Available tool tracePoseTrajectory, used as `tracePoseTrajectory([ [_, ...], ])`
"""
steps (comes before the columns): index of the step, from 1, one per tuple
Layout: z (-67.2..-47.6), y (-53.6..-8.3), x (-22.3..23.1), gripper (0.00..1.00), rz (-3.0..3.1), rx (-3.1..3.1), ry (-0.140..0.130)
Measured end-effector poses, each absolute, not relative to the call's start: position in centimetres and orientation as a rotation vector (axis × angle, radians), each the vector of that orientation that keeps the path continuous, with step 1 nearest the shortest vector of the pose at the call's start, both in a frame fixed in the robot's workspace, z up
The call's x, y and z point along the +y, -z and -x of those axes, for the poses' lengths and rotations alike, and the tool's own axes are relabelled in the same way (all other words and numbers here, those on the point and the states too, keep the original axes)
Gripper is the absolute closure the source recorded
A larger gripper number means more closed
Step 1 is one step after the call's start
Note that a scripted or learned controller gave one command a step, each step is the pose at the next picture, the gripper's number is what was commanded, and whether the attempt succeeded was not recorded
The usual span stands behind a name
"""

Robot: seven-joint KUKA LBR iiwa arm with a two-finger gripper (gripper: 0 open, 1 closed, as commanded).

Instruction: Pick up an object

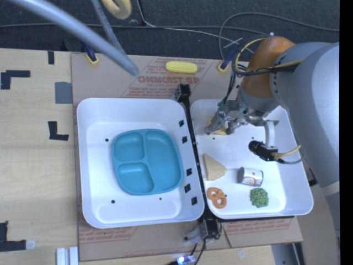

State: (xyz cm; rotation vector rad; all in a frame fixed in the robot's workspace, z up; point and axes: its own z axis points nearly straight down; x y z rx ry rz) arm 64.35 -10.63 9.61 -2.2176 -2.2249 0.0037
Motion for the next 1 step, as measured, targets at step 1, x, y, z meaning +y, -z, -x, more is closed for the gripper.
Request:
tracePoseTrajectory([
  [1,-63.56,-14.26,-10.56,1.00,2.221,-2.223,0.002],
])
